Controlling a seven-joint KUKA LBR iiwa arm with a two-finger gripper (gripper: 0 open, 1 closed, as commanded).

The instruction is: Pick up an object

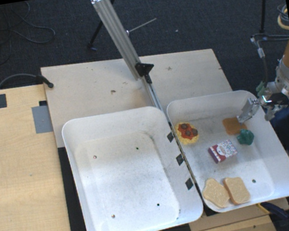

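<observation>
Gripper (249,109) sits low over the far right part of the right bin (285,171), reaching in from the right edge of the view; fingers are too small and foreshortened to read, so I cannot tell whether it is released or clenched, and nothing is visibly between them. Contents of the right bin, 5 candidates: an orange-brown flat piece (231,124) just beside the gripper tip, possibly touching it, though contact cannot be confirmed from this angle; a small green lumpy toy (246,137) just in front of that piece; a red-and-white carton (222,151) near the bin's middle; a round yellow toy with red topping, pizza-like (187,132), close to the divider side; and 2 tan bread-slice shapes (226,191) lying side by side at the near edge. Left bin (79,150) shows bare white floor. Progress judgement: approach looks complete or nearly so, with the tool positioned at the orange-brown piece, the likeliest target. All 5 items appear to rest on the bin floor, so none is lifted. Remaining: secure a grasp, then raise the item clear of the bin. Risk noted: the flat piece lies low and may slip out of a pinch.
</observation>
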